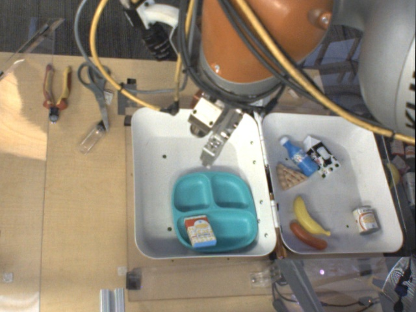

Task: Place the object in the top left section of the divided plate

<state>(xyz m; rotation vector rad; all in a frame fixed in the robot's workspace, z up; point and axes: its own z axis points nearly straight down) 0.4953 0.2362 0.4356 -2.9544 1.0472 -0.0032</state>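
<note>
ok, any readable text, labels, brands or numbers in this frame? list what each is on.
None can be read.
Small red and white carton in the teal divided plate: printed front, too blurred.
Blue bottle with white label in the right white bin: label too small.
Small silver can: label blurred.
Black and white patterned object: only pattern, no legible text.

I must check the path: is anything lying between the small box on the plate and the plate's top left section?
Nothing visible does. The small box lies in the bottom section of the plate; only a low ridge divides it from the top left section.
</note>
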